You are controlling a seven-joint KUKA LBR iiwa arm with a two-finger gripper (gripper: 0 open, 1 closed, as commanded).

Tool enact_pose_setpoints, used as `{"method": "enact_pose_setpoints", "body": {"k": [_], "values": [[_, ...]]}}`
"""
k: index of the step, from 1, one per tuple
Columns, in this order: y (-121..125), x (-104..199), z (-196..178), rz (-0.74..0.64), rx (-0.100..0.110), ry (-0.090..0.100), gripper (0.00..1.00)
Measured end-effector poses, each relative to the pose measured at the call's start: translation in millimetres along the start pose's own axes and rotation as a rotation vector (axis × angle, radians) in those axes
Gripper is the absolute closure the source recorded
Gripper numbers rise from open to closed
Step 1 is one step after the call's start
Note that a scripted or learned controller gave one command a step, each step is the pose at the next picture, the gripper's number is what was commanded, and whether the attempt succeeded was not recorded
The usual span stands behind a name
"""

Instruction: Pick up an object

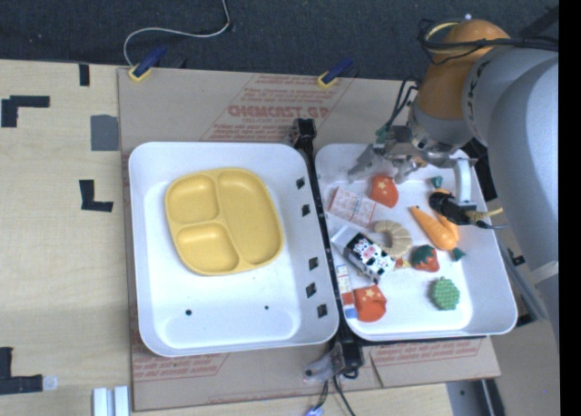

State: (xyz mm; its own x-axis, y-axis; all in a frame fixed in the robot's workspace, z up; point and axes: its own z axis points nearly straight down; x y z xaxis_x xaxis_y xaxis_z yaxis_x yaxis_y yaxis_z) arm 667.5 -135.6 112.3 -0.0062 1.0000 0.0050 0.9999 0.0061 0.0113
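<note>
My gripper (388,163) hangs over the far part of the right bin (486,314), open, with nothing between its fingers. Just in front of it lies a red tomato-like toy (384,191). A pink packet (352,207) lies to the left of that toy. Nearer the front are a beige ring (393,234), a black-and-white box (369,256), an orange carrot (434,227), a strawberry (424,259), a green broccoli piece (445,293) and a red pepper (369,303).
The left bin (150,314) holds a yellow divided plate (222,221). A black ridge (316,223) separates the two bins. The grey arm with its orange band (454,78) fills the upper right, above the right bin's far corner.
</note>
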Motion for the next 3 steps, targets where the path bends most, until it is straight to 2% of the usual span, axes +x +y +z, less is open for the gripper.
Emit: {"method": "enact_pose_setpoints", "body": {"k": [1,2,3], "values": [[1.2,36.1,26.4,0.005,0.011,-0.006,0.0],[1.7,20.1,25.9,0.004,0.009,-0.006,0.0],[2.0,20.1,15.9,0.003,0.008,-0.008,1.0]]}}
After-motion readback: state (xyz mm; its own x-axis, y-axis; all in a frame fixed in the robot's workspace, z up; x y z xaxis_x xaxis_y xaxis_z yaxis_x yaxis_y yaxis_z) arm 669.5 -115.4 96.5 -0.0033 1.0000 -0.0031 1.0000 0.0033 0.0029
